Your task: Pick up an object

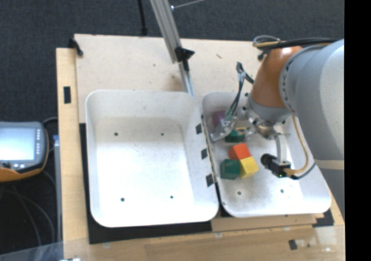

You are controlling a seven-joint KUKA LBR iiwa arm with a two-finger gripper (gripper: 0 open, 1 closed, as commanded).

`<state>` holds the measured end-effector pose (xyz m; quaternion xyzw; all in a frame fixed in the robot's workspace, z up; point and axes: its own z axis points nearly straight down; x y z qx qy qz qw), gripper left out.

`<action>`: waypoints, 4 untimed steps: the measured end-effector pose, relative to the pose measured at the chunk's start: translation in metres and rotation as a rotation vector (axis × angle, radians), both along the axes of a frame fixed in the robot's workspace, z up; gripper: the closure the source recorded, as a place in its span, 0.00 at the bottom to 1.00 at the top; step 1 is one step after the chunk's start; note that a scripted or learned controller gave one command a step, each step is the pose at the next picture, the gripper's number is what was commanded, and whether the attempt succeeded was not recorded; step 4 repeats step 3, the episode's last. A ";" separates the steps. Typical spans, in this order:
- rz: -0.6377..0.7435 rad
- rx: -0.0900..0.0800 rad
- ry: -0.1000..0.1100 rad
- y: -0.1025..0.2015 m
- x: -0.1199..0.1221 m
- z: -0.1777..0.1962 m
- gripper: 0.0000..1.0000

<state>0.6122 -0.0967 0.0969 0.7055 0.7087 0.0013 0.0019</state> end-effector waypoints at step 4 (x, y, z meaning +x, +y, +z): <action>-0.005 -0.001 0.007 0.091 0.014 0.099 1.00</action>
